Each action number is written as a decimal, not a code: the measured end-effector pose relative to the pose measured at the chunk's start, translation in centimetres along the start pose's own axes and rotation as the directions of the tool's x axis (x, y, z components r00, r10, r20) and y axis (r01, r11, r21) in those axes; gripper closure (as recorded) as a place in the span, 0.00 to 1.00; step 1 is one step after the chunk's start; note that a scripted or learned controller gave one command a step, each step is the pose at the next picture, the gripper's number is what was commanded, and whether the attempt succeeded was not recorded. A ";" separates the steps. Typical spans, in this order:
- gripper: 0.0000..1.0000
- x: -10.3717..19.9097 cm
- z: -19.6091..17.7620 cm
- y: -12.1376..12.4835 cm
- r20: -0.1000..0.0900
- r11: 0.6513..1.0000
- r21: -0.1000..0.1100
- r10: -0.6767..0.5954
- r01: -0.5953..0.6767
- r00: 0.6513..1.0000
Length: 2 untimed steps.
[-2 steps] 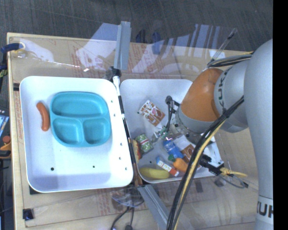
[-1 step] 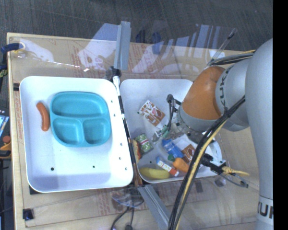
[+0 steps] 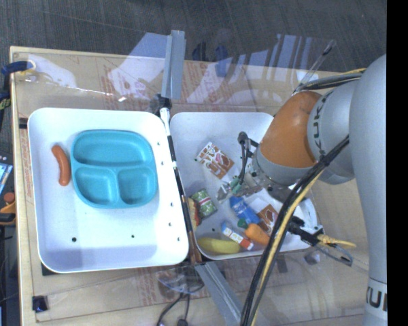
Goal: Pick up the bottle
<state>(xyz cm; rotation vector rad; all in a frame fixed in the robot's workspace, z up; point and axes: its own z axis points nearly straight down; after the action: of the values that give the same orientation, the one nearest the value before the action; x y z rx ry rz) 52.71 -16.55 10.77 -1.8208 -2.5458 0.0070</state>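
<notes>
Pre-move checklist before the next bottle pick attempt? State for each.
1. Bottle located: cannot tell. A small blue item lies in the right bin by the arm; its type is unclear.
2. Gripper position: ok. It is down inside the right bin, just above the blue item.
3. Something between the fingers: cannot tell, the wrist hides them.
4. Clutter around target: not ok. Banana, orange carrot-like piece and green packet crowd close.
5. Left bin: ok. Blue tray and sausage lie away from the work area.
</notes>
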 end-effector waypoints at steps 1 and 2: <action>1.00 -2.9 1.7 -5.6 0.005 0.997 -0.008 -0.082 0.082 0.997; 0.00 -2.5 1.7 -5.4 -0.003 0.996 -0.008 -0.088 0.087 0.996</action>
<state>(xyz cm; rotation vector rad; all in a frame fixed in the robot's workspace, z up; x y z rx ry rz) 48.40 -20.63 9.06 -1.7086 -2.6246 -0.0063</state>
